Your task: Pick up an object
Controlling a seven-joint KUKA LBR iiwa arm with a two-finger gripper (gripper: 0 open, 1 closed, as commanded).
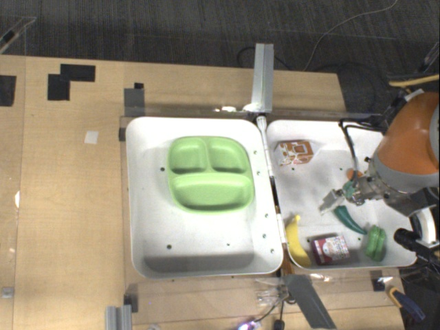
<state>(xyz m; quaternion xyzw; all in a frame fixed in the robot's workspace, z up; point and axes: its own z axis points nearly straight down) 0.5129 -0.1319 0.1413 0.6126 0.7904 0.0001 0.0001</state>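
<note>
Camera view, pincer (335, 199) spread wide, teal tool (349, 220) just beside it, apart.

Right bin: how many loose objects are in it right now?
5: a patterned packet near the back, a banana and dark jar at the front, a green roll front right, a teal tool mid-bin. The arm may hide more.

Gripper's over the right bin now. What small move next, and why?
Probably lower the gripper a little and close. It sits over bare floor of the right bin with nothing between its fingers, and the teal-handled tool lies just beside it, nearer than the banana or dark jar.
</note>
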